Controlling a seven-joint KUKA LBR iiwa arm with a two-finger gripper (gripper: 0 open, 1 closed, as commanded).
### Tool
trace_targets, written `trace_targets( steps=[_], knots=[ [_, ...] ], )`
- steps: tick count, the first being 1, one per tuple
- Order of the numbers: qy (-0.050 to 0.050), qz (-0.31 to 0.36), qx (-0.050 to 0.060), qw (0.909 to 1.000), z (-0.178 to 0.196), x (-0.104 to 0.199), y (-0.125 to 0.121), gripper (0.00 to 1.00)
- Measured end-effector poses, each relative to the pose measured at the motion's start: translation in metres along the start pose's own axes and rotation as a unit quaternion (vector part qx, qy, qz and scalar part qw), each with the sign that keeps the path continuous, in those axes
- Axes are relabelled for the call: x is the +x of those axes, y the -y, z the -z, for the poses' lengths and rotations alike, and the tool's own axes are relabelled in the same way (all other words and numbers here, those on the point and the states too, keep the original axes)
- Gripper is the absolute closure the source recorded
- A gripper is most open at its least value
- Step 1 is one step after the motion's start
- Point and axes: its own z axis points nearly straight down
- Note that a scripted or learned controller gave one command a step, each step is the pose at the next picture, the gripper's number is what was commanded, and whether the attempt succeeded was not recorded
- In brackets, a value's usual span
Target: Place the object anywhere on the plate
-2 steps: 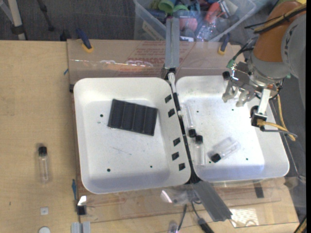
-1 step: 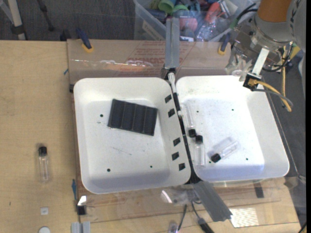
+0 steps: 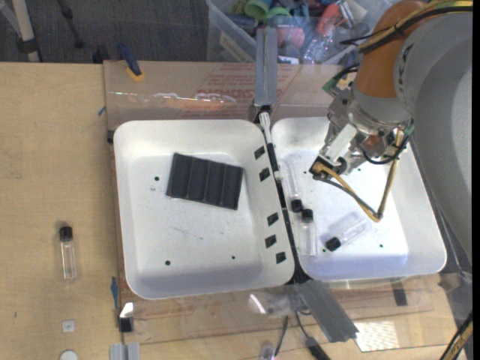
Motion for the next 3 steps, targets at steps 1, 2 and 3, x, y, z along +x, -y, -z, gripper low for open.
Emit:
trace_targets(
  steps=[1, 2, 3],
  knots=[
    [0.0, -0.116, 0.0, 0.9932, -0.016, -0.024, 0.094, 1.0],
    [0.0, -0.188, -0.001, 0.9822, -0.016, -0.04, 0.171, 1.0],
    [-0.002, -0.131, -0.002, 0.9913, -0.007, 0.082, 0.213, 1.0]
  ],
)
